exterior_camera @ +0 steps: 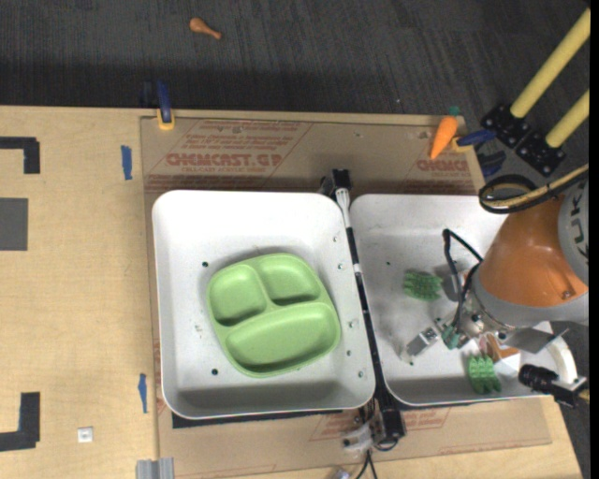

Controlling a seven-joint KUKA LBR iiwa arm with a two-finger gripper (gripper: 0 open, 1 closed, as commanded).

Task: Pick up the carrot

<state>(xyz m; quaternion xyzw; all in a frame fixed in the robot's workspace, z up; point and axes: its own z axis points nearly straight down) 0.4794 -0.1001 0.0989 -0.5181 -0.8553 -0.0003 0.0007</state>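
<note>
1. The carrot lies outside both bins, on the cardboard sheet beyond the right bin's far edge, tilted, its green top pointing up and away, just beside a blue clamp.
2. The arm, with its orange band, hangs over the right bin, and the gripper sits low among the pieces there; whether it is open or shut cannot be told.
3. Around the gripper lie a green toy brick, a second green brick near the bin's near edge, and a small grey piece.
4. The left bin holds a green divided plate with three compartments.
5. Red print on the cardboard is too blurred to read with certainty.
6. A small orange object lies on the dark floor beyond the bench.
7. Two yellow rods slant in at the far right.
</note>
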